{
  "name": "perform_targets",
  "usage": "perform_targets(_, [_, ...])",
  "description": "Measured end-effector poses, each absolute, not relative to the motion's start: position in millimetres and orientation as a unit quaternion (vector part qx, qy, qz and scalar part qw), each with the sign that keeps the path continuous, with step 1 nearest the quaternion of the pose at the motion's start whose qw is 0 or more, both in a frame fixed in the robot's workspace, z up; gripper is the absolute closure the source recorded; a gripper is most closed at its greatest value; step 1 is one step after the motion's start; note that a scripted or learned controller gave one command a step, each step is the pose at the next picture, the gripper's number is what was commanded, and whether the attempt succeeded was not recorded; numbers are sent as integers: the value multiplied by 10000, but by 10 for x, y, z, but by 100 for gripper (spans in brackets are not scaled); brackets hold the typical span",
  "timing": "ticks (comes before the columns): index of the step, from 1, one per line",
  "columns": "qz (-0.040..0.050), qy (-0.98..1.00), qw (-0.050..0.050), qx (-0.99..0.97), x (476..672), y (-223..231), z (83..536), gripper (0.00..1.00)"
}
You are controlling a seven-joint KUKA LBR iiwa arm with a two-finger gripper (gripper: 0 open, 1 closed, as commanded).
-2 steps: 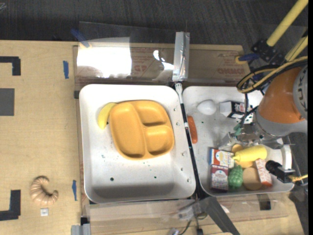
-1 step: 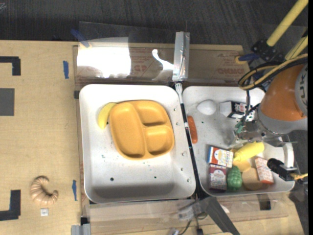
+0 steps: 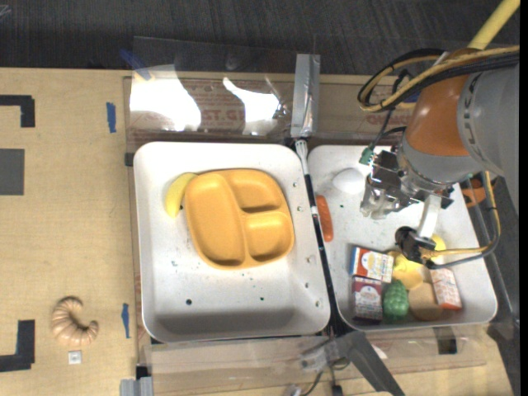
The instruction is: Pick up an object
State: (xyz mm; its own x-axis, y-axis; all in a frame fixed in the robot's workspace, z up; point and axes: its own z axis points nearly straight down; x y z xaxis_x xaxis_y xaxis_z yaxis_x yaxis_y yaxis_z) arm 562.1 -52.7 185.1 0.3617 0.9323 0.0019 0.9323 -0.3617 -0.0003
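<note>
Two bins sit side by side; the left bin (image 3: 157,304) holds an orange tray (image 3: 239,217) with a banana (image 3: 175,195) tucked against its left edge, while the right bin (image 3: 487,304) holds the clutter worth picking from; the claw (image 3: 381,205) hangs over the upper middle of the right bin, on a bare patch of white floor, and nothing is visible between its fingers; whether they stand wide or narrow I cannot tell from this slant; the step in hand looks like the approach, with no grasp made yet; the likely targets lie toward the near end of the bin, apart from the claw: a white box (image 3: 372,264), a red box (image 3: 368,297) just below it, a green item (image 3: 396,300) beside that, a tan lump (image 3: 423,302), a small carton (image 3: 446,289) and something yellow (image 3: 406,266) partly hidden; an orange stick (image 3: 324,219) lies along the left wall, to the claw's left and nearer; a black part on the arm (image 3: 410,239) hangs between the claw and the pile; the next move, I judge, calls for shifting toward one item, lining the fingers across it, then descending; the pile is tightly packed, so a lone item like the stick may be easier
</note>
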Motion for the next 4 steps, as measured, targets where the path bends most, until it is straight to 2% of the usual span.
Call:
perform_targets(1, [-11, -5285, 5, -8489, 5065, 145, 3129, 100])
perform_targets(2, [42, -4808, 23, -8768, 4774, -251, 2512, 100])
perform_targets(3, [37, -6528, 35, -7575, 5305, 308, 1818, 100])
perform_targets(4, [11, -7642, 21, -6449, 4908, 42, 1842, 100])
